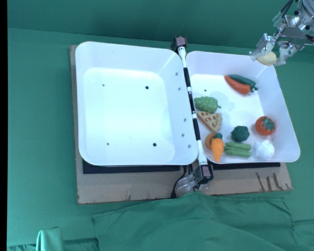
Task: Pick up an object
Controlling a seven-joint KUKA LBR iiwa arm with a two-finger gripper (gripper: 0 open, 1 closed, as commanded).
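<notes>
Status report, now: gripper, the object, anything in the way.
Gripper raised over right bin's far corner, shut on a pale yellow object. Object lifted off the bin. Nothing around it; other toy foods lie below in the bin.

Lab: 2 white bins [94, 54], green-draped bench [36, 114].

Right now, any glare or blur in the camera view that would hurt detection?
Camera view: lighting even, shadows soft; left bin floor slightly blown out, so its surface detail is washed away; toys in the right bin stay sharp and saturated; the tool, at the top right corner, is a bit soft, with a pale yellow object between its fingers.
</notes>
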